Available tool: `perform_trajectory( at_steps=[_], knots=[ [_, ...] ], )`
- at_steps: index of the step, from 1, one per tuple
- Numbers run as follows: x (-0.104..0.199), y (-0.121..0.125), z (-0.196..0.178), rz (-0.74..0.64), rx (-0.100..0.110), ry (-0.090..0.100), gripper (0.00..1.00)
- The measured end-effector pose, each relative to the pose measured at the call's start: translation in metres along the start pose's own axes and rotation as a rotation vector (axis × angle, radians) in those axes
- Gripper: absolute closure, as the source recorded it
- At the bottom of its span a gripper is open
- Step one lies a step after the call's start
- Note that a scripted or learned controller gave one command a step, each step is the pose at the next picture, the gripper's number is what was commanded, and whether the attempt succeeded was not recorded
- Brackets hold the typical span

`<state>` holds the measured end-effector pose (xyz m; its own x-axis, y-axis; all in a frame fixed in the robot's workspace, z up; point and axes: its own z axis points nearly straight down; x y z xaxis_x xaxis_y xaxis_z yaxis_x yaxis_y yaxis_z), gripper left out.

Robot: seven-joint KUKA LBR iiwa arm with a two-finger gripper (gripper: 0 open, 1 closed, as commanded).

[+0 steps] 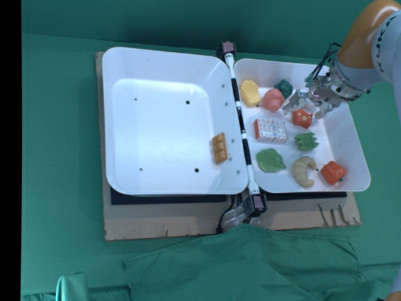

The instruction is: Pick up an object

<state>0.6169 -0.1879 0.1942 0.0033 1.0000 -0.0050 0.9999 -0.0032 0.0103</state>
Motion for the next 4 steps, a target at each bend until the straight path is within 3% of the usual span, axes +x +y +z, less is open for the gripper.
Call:
perform_trajectory(
  at_steps=[1,2,3,4],
  knots=[
    [0.033,0.045,0.011,-0.004,0.000,0.000,0.00],
    [0.031,0.045,-0.004,0.002,-0.005,-0.001,1.00],
    [0.025,0.031,-0.007,0.001,0.008,0.002,1.00],
    [0.068,0.056,0.011,0.002,0.046,-0.005,1.00]
  ],
)
